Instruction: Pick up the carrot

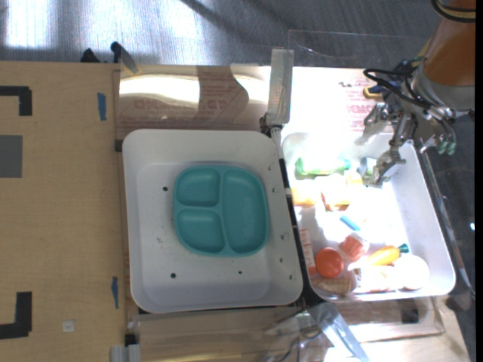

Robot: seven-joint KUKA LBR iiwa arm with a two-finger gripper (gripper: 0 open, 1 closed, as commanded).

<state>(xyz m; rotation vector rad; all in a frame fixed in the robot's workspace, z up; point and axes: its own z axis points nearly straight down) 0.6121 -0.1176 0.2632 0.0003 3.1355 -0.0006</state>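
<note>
Carrot [381, 256] is a small orange piece with a teal-green tip at its right end. It lies in the right bin [441, 236], near corner, long axis running left to right, tilted slightly up toward the right. A red tomato [328, 262] sits just left. Gripper [381, 164] hangs over the bin's far part, well apart from it, fingers apart, holding nothing.

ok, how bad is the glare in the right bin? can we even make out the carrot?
Camera view: the right bin is strongly overexposed, its floor washed to white and pale items losing their edges; the carrot still reads as orange near the front; the tool hangs over the glare; the left bin and teal tray are evenly lit.
</note>
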